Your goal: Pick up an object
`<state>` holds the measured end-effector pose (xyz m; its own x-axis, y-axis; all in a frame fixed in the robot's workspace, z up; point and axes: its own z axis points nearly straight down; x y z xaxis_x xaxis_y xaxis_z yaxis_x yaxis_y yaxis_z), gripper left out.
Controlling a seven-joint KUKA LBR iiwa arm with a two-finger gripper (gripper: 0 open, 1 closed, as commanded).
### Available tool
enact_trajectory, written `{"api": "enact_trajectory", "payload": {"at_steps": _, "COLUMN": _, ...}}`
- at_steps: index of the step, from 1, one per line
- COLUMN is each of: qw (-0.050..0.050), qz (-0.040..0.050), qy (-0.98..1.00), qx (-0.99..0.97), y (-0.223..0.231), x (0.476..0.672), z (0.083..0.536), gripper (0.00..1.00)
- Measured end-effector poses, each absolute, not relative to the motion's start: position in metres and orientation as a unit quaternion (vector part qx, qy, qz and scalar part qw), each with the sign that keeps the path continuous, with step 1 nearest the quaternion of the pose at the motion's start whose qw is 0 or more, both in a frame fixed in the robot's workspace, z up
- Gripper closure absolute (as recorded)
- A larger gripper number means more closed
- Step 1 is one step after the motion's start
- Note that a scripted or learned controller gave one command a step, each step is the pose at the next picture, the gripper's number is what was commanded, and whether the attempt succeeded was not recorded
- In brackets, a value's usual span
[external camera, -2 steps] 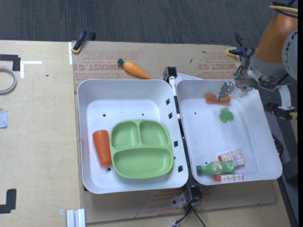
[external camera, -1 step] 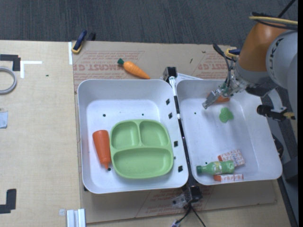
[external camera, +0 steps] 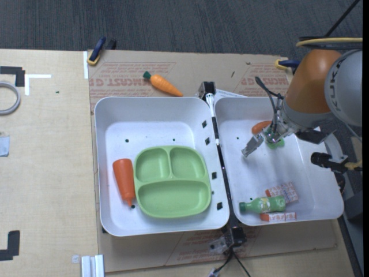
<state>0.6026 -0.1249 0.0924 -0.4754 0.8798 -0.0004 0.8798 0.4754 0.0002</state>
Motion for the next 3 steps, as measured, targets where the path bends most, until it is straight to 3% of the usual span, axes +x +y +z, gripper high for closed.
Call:
{"api": "enact_trajectory", "payload": {"at_steps": 1, "qw": -0.009, "qz": -0.0062, "qy": 0.855, "qx": 0.519, "y": -0.109, "x": 0.655, "z": 0.092, "gripper": 0.0}}
{"api": "enact_trajectory", "payload": {"at_steps": 2, "qw": -0.001, "qz": -0.0034, "qy": 0.855, "qx": 0.519, "y": -0.11, "x": 0.657, "z": 0.102, "gripper": 1.0}}
{"api": "enact_trajectory", "payload": {"at_steps": 3, "qw": 0.001, "qz": -0.0002, "qy": 0.822, "qx": 0.57, "y": -0.046, "x": 0.648, "z": 0.253, "gripper": 1.0}}
